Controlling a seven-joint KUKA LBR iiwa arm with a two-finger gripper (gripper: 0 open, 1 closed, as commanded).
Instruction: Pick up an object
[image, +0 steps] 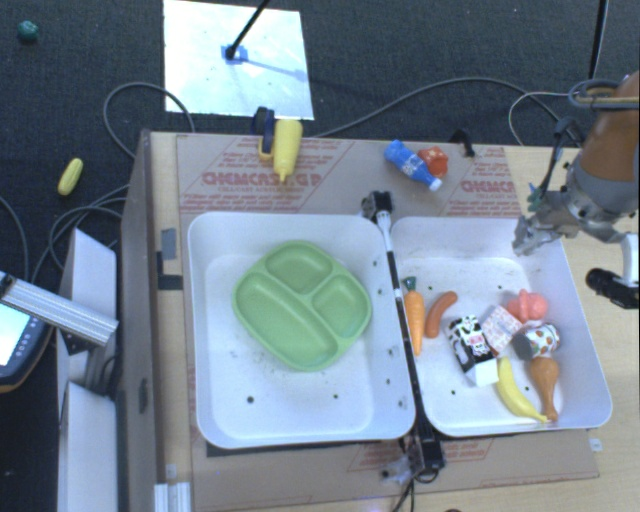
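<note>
My gripper (533, 237) hangs over the far right corner of the right bin (470, 255), with nothing visible in it. The toys lie nearer the front of that bin, apart from the gripper: an orange carrot (413, 318) along the left wall, a red sausage (440, 313), a black-and-white cow (467, 343), a patterned cube (500, 325), a pink toy (527, 304), a spotted brown piece (540, 342), a yellow banana (517, 390) and a chicken drumstick (546, 382).
A green divided plate (302, 305) lies in the left bin (230, 410). Behind the bins on the bench are a yellow bottle (285, 146) and a blue bottle (413, 163). Cables run across the dark floor.
</note>
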